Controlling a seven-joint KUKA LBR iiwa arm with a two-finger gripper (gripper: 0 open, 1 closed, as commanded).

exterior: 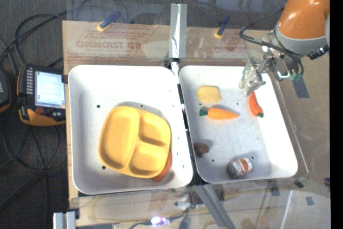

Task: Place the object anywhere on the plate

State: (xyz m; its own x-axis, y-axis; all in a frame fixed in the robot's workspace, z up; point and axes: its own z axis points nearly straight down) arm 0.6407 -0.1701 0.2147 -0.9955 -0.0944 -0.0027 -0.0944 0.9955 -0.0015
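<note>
The gripper [251, 81] hovers over the right bin [284, 131]; whether its fingers are spread, I cannot tell. Carrot [221, 113] lies beside the yellow block [209, 94]. Yellow plate [136, 141] sits in the left bin [86, 115]. Faint "ONNCAST" lettering on the board [107, 44].

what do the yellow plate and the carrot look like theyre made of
Yellow plate: likely moulded plastic, going by its uniform colour, rounded compartments and soft sheen. Carrot: probably a plastic toy, with flat, even orange and a small green stub end; the view is too coarse to rule out rubber.
</note>
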